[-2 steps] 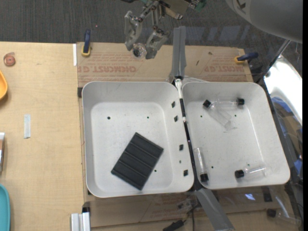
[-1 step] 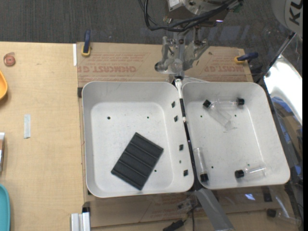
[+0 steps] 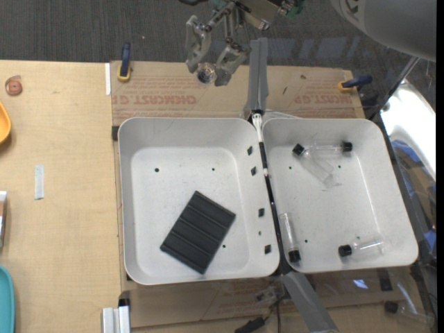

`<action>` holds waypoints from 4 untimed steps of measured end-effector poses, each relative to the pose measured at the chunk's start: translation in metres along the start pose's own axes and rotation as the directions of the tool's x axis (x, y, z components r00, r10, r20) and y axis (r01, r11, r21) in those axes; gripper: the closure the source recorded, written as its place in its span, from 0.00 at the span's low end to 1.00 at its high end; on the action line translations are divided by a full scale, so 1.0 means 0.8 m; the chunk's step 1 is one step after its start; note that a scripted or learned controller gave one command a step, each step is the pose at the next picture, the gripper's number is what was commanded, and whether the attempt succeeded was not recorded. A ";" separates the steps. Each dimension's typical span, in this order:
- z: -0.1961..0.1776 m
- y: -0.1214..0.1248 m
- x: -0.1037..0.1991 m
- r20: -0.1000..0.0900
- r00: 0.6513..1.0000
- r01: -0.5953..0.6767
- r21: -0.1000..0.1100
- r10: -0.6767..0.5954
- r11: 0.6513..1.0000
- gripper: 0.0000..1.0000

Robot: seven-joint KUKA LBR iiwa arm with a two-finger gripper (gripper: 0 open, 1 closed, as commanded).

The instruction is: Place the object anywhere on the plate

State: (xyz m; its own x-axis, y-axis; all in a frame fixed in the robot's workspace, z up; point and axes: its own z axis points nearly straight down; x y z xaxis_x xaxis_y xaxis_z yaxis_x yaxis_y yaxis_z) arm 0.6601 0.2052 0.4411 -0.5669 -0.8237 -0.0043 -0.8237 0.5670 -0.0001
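I see my claw point(image 3: 211, 66) hanging high over the cardboard behind the left bin point(image 3: 132, 186), beyond its back rim, holding nothing; its fingers are spread a little apart. Below the claw, nearer the camera, the dark ribbed plate point(image 3: 199, 231) lies flat and skewed on the left bin's floor. Right of the claw and lower, in the right bin point(image 3: 388, 186), lie clear black-capped tubes: one point(image 3: 322, 148) near the back, one point(image 3: 287, 236) against the left wall, one point(image 3: 361, 247) at the front right corner.
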 end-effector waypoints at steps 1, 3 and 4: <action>0.001 0.016 -0.002 0.001 0.778 0.629 -0.003 -0.629 0.778 1.00; 0.047 0.017 -0.024 0.005 0.268 0.963 -0.003 -0.963 0.268 1.00; 0.066 0.098 0.082 0.004 0.112 0.994 -0.005 -0.994 0.112 1.00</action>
State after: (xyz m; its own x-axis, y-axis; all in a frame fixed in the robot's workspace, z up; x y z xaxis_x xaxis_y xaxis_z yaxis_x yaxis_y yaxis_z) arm 0.5587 0.1955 0.3879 0.7548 -0.6559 -0.0041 -0.6559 -0.7549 0.0005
